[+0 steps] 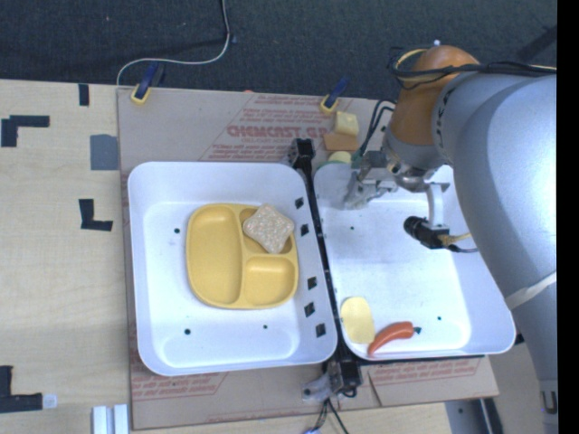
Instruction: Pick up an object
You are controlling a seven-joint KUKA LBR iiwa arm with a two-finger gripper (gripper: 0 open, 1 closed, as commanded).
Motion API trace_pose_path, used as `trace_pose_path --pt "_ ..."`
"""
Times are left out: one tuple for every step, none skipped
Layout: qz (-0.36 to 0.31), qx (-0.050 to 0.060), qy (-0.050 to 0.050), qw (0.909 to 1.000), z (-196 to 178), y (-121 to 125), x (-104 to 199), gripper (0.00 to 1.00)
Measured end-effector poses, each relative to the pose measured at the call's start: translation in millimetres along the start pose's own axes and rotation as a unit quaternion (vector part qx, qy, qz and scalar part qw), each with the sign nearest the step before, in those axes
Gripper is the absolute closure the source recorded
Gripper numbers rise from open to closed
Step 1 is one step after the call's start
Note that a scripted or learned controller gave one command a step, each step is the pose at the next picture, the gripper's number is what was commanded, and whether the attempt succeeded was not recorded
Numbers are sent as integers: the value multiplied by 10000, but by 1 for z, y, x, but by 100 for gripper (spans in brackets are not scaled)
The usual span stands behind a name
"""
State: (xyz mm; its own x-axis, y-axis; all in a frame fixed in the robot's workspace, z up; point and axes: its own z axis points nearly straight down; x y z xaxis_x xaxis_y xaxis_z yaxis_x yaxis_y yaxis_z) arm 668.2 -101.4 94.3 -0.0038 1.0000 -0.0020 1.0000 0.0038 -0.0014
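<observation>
The grey arm [507, 170] reaches over the right bin [407, 251], its claw [362, 183] low at the far-left corner; whether it is wide or narrow I cannot tell. Nothing looks lifted yet. The yellow divided tray [237, 262] and sponge [269, 228] lie in the left bin [154, 269]; a yellow piece [356, 318] and orange-red pepper [391, 335] sit by the right bin's near edge.

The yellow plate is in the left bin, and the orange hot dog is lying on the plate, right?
Not quite. The plate is in the left bin, but the hot dog is not on it. The camera view shows it in the right bin, near the front edge.
</observation>
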Motion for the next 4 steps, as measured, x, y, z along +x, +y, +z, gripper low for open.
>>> trace_pose_path --pt "1 3 -5 10000 1 0 0 0" --pt "-5 6 -10 10000 -9 0 0 100" --pt "-5 7 -15 10000 -9 0 0 0" --pt "15 12 -7 10000 11 -1 4 0"
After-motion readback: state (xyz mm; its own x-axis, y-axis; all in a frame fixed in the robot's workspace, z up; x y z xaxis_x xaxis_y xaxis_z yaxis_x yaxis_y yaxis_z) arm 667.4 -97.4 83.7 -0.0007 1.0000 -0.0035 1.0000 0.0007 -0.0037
